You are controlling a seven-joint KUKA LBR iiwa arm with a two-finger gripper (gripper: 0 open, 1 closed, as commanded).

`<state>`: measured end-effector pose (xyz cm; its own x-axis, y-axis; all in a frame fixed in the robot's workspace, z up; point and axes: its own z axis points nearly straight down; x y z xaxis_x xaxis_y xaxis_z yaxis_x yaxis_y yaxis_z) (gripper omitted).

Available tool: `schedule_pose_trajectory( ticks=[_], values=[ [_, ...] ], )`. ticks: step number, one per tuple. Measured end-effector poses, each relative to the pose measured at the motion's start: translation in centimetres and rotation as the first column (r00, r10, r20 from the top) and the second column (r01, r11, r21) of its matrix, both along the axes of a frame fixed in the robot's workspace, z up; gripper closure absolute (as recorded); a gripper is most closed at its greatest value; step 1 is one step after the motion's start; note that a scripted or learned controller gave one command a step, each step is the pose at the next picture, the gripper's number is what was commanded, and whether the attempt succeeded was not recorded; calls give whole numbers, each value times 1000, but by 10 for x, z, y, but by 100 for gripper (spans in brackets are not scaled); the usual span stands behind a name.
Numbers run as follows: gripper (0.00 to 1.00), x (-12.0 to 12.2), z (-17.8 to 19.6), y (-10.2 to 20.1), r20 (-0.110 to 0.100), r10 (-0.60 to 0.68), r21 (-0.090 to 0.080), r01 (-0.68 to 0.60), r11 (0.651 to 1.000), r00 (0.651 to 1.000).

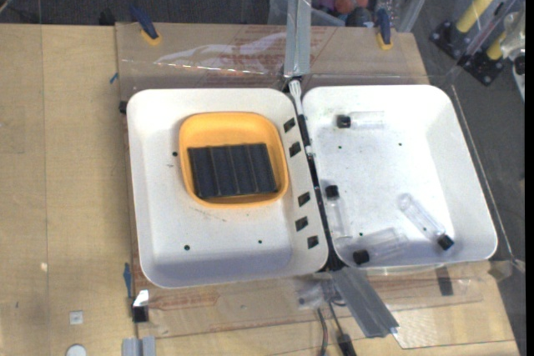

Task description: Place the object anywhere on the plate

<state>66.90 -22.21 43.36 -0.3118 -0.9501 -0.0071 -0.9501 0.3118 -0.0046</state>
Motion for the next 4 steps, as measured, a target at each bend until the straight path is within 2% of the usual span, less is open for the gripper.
schedule_pose_trajectory(
  ticks=[1,2,3,4],
  values=[
    [100,0,0,0,0,383,-1,-383,924,924],
    [100,0,-1,6,0,610,-2,-610,793,793],
    [100,-1,-1,6,-1,646,0,-646,763,763],
    [100,-1,-1,6,-1,721,0,-721,693,693]
  ],
)
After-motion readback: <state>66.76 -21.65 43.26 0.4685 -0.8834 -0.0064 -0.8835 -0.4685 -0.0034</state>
